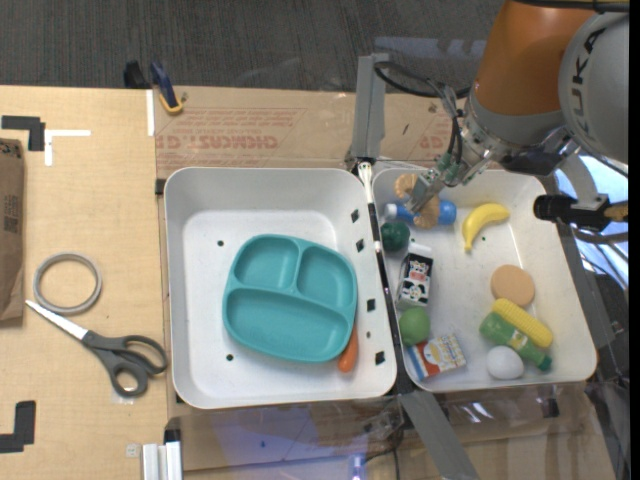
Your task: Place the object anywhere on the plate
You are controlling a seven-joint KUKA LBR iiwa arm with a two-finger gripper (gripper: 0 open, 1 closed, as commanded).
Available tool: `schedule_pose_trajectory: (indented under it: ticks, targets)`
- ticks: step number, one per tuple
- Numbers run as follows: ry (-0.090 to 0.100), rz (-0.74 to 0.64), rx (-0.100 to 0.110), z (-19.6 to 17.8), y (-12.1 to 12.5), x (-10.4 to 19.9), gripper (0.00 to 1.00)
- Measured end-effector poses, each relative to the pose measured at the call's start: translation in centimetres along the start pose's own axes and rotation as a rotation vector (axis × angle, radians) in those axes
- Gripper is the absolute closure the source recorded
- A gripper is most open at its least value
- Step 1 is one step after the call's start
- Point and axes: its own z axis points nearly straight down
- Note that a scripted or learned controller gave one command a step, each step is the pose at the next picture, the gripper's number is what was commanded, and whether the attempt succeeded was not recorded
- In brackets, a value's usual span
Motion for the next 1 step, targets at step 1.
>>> schedule_pose_trajectory:
  ticks: [1]
  targets:
    - [-0.001,-0.214,-0.003,-2.95,0.26,3.25,1.00]
